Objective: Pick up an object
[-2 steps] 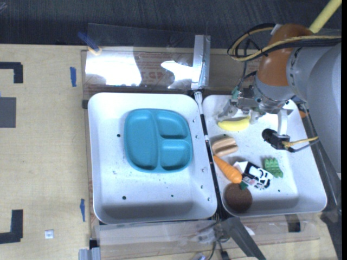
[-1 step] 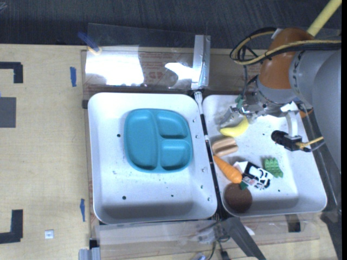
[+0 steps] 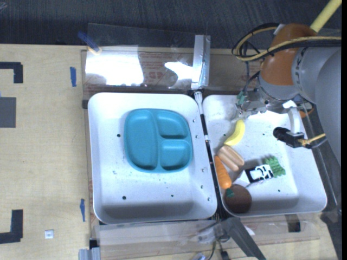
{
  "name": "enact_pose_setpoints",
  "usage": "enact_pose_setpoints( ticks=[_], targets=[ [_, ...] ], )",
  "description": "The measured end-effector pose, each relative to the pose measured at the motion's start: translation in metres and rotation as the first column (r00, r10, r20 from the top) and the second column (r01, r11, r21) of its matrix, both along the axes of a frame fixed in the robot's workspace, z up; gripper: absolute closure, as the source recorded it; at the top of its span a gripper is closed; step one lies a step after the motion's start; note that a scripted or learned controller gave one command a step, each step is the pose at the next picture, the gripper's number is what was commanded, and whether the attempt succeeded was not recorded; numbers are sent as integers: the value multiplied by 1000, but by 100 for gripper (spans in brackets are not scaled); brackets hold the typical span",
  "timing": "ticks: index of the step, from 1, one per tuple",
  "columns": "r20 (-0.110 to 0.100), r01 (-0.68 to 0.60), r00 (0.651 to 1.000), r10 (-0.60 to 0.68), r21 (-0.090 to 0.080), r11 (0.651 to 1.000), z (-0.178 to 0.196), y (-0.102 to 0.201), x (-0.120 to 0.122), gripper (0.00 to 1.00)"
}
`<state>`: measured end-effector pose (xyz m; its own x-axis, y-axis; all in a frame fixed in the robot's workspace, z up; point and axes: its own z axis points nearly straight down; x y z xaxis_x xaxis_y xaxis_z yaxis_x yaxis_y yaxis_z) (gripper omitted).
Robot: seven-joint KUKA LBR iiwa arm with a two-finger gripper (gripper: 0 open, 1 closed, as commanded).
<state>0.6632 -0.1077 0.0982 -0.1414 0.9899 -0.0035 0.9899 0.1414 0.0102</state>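
My gripper hangs over the far left part of the right bin, just above the upper tip of a yellow banana. The banana lies slanted on the bin floor. Below it sit a tan hot-dog bun, an orange carrot along the bin's left wall, and a brown round fruit in the near left corner. A black-and-white small item lies beside a green broccoli piece. Nothing shows as held.
The left bin holds a blue divided plate. The grey arm with its orange band and yellow cables reaches in from the upper right. A black part sticks out over the right bin's right side.
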Motion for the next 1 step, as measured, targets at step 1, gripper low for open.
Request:
enact_pose_setpoints(
  ticks=[1],
  targets=[
    [0, 50, 999, -50, 0, 999, 125, -16, 6, 100]
  ],
)
